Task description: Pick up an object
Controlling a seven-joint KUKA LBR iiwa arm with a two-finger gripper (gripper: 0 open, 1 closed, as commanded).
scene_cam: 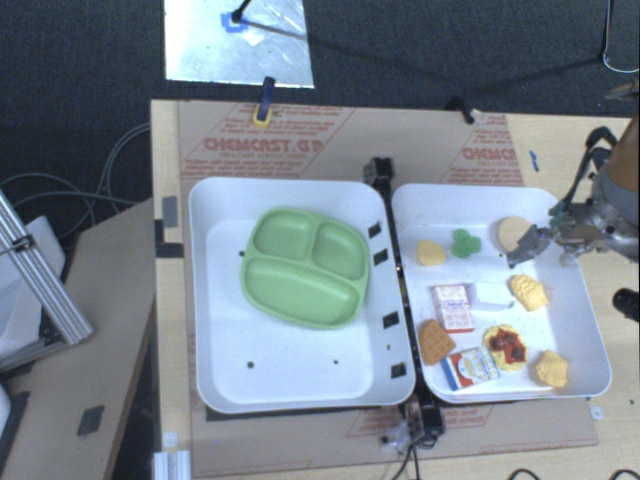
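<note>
The right bin (590,313) holds several toy foods: a yellow piece (431,253), a green broccoli (464,242), a tan round cookie (512,230), a white block (493,293), a yellow pastry (528,292), a red-and-white box (452,307), a waffle (436,341), a pizza slice (505,345), a small packet (470,366) and another yellow piece (551,369). My gripper (548,250) hangs over the bin's upper right, just right of the cookie and above the pastry. It is open, with nothing between its fingers.
The left bin (215,308) holds a green divided plate (305,266). A black divider with clips (390,268) runs between the bins. Cardboard lies under both bins, and a metal sheet (238,28) lies behind the bench.
</note>
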